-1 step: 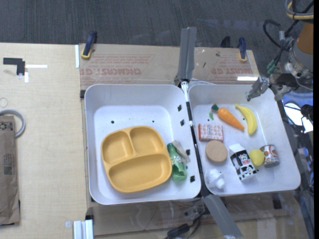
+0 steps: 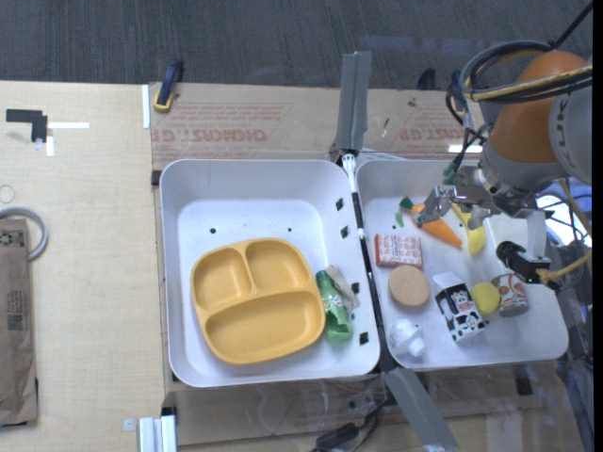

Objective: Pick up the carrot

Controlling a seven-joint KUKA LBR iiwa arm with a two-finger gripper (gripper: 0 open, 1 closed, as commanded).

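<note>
The carrot (image 2: 441, 231) lies in the upper part of the right bin (image 2: 556, 342), orange body slanting down to the right with green leaves at its upper left end, and the claw (image 2: 456, 205) sits right over its thick end; whether the fingers are spread or pinching cannot be told from this angle, and nothing shows the carrot lifted. Working from the near edge: a white lump (image 2: 405, 337), a black-and-white carton (image 2: 458, 311), a yellow fruit (image 2: 485, 297) and a small can (image 2: 512, 294) crowd the front of that bin, then a tan disc (image 2: 409, 286) and a red packet (image 2: 398, 250) just beside the carrot. Judgement: a sound grasp calls for closing across the carrot's narrow width, clear of the yellow piece (image 2: 475, 238) touching its right side, then a straight lift. The left bin (image 2: 179, 252) holds a yellow divided plate (image 2: 259, 299) and a green packet (image 2: 334, 304). Beyond lie cardboard (image 2: 245, 121), pale bench (image 2: 75, 234) and dark carpet (image 2: 236, 17).
</note>
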